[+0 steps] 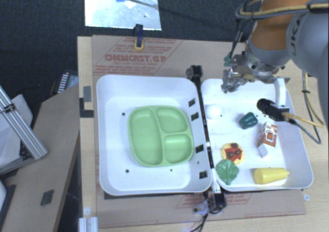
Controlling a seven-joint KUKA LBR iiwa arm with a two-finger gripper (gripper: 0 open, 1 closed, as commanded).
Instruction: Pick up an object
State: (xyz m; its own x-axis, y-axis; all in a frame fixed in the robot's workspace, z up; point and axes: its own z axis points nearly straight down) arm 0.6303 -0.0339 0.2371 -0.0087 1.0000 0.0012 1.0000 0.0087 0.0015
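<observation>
Camera view, metal hand (231, 83) over right bin (298, 174) at 12 o'clock, finger state unclear, white ball (213, 110) beneath, glossy green pepper (248, 120), small carton (267, 137), smooth yellow piece (270, 175) at 5 o'clock, green divided plate (159, 136) in left bin (110, 174).

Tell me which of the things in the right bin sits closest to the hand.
The small white ball, near the bin's left wall just below the hand. The dark green piece, the carton and the yellow piece lie farther away.
</observation>
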